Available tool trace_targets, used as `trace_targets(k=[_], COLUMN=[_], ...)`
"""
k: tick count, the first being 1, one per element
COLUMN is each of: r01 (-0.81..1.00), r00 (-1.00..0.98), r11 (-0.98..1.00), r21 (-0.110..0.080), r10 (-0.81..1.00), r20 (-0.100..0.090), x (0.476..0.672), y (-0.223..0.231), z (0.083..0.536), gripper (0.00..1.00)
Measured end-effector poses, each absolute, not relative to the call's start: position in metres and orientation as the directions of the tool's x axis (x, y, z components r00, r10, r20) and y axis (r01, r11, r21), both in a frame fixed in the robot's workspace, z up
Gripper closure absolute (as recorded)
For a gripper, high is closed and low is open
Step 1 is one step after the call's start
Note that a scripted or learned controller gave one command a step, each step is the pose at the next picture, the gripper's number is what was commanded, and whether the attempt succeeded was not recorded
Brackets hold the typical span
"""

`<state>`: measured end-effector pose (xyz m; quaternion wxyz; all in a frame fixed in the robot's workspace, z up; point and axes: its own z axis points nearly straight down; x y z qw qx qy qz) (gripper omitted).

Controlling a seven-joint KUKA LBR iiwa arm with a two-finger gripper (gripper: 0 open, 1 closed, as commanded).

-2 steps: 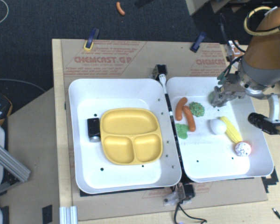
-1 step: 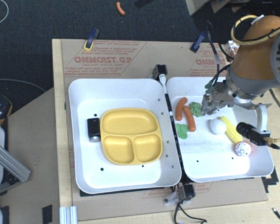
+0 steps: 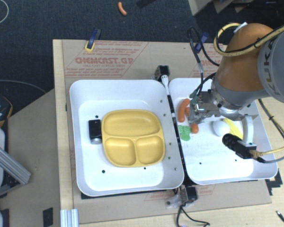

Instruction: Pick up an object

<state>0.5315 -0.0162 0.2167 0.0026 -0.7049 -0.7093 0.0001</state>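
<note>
Over the right-hand shallow white bin (image 3: pixel 227 171), at its left wall, the grey arm's gripper (image 3: pixel 197 111) sits low among a small cluster of toy food. You cannot tell from this slanted view whether the jaws are spread or pressed together; the wrist body and cable clutter hide them.

Candidates for the pick, all in the right bin:
- orange sausage-shaped piece (image 3: pixel 183 110), lying just left of the gripper, close to the bin wall.
- small green leafy piece (image 3: pixel 184 133), just below it, near the wall.
- small orange-red stub (image 3: pixel 194 127), right beside the green piece, almost under the gripper.
- white rounded piece (image 3: pixel 219 126) and yellow strip (image 3: pixel 233 126), further right, partly hidden by the arm.

Left white bin (image 3: pixel 80 96) holds a yellow three-compartment plastic plate (image 3: pixel 131 137) and a small black block (image 3: pixel 94 129) touching the plate's left edge. Both are well apart from the gripper, so not likely targets now.

Judgement: the step in hand looks like the descent and close on the orange pieces. To do it well, centre the jaws over one single piece, not the gap between two. Watch the bin wall: the sausage piece lies close to it, and a finger may catch the rim. Line the closing direction across the piece's short side. Lift straight up and check that something is really between the jaws before you count it as picked.
</note>
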Motion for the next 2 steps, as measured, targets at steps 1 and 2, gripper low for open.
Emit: trace_targets(k=[1, 2], r01=[1.000, 1.000], r00=[-0.004, 0.000], r11=[0.004, 0.000], r21=[-0.004, 0.001], r10=[1.000, 1.000], r20=[0.003, 0.000], x=[0.5205, 0.5265], y=[0.0110, 0.0042], z=[0.2163, 0.2200], gripper=[1.00, 1.00])
